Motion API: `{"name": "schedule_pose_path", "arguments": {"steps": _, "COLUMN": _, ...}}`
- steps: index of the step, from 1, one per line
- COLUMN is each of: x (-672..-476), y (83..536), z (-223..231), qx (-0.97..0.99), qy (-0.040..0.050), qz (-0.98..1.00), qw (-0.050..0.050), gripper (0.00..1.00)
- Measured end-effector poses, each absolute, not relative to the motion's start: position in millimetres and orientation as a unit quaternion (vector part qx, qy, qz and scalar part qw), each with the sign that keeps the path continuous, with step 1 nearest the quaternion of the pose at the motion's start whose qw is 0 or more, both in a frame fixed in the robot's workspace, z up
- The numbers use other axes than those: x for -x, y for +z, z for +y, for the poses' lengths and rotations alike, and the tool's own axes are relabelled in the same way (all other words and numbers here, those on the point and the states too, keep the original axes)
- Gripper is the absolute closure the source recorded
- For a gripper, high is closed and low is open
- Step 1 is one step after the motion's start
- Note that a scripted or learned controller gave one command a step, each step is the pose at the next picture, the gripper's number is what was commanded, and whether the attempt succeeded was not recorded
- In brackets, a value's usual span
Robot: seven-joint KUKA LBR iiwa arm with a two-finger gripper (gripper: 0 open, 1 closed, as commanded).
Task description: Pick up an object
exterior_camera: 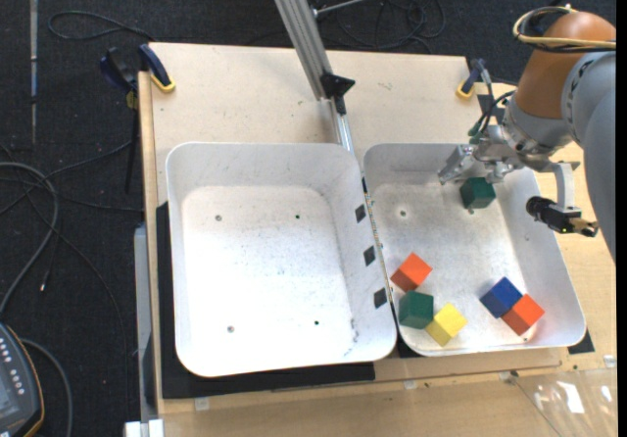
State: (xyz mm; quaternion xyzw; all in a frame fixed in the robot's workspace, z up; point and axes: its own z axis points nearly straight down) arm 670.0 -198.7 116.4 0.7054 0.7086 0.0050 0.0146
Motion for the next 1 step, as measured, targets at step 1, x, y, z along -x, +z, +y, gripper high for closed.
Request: {"name": "schedule_pose_path", "arguments": {"steps": 1, "x": -664.1, "y": 114.6, "z": -199.3, "qx": -0.706, "qy": 0.0039, "qz": 0.709, "qw": 0.012, "gripper": 0.00}}
